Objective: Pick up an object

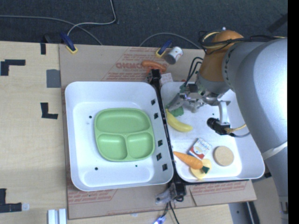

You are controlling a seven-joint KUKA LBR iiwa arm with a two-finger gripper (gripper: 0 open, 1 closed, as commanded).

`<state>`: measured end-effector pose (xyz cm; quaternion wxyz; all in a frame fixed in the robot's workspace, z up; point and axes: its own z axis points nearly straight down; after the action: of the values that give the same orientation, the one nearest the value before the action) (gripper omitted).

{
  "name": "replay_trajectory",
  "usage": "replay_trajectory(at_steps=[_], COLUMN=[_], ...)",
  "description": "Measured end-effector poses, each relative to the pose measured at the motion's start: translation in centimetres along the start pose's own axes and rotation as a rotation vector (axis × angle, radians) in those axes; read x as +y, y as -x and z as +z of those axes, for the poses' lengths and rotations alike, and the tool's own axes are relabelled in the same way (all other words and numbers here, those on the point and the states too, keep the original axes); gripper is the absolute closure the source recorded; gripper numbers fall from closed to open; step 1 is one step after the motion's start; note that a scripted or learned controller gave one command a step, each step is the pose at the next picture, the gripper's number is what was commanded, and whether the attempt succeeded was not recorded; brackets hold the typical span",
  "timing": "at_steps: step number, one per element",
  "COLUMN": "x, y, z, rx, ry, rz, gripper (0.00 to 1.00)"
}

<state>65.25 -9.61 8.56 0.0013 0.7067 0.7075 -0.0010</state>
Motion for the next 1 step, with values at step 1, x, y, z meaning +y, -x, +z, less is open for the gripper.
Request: replay_trajectory(at_steps=[1], x=[0.02], y=[0.51], z=[-0.01], rx=[0.001], ry=[0.001], rz=[-0.001], gripper=[0.00])
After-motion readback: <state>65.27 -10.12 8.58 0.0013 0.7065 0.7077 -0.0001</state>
